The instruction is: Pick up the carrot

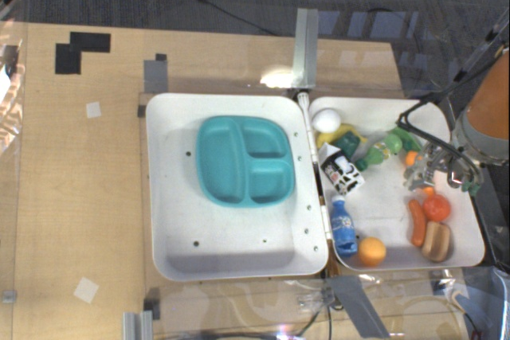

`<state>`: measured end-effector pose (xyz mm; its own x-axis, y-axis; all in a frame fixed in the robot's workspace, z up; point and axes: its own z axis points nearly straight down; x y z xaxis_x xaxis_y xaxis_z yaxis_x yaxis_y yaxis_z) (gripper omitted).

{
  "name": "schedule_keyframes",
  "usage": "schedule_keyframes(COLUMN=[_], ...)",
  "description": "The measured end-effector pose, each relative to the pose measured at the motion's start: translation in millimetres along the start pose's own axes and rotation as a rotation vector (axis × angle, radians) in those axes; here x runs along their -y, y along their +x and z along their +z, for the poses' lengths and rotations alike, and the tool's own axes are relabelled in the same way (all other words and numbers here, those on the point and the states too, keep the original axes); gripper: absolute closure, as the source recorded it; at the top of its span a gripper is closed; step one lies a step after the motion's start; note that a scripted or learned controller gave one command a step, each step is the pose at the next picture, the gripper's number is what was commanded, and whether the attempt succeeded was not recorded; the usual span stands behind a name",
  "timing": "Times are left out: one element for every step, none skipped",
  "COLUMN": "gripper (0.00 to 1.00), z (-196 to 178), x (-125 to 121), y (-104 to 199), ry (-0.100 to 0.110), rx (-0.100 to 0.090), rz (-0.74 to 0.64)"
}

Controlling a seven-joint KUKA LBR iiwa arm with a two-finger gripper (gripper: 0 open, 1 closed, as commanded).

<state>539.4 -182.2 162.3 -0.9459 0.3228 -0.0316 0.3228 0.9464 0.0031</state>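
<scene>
Two white bins side by side: left bin (171, 251) bearing one teal divided plate (245, 160), right bin (382, 264) crowded. Gripper (437, 171) low at 3 o'clock in the right bin, opening impossible to judge, nothing visibly held. One carrot (417, 222) just below at 5 o'clock, wedged between one tomato (437, 208) and one hot dog bun (436, 241). Best approach, probably: descend straight, straddle the carrot's width, avoid both neighbours. Also one blue bottle (343, 226), one orange (371, 251), one white ball (326, 121).

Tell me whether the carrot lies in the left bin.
No. The carrot lies in the right bin, beside the tomato.
</scene>
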Motion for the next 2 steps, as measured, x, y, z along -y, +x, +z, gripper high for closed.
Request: schedule_keyframes(gripper=[1.00,1.00], z=[30,40], x=[-14,29], y=[-24,6], ry=[0.002,0.004], rx=[-0.023,-0.024], rz=[0.077,0.039])
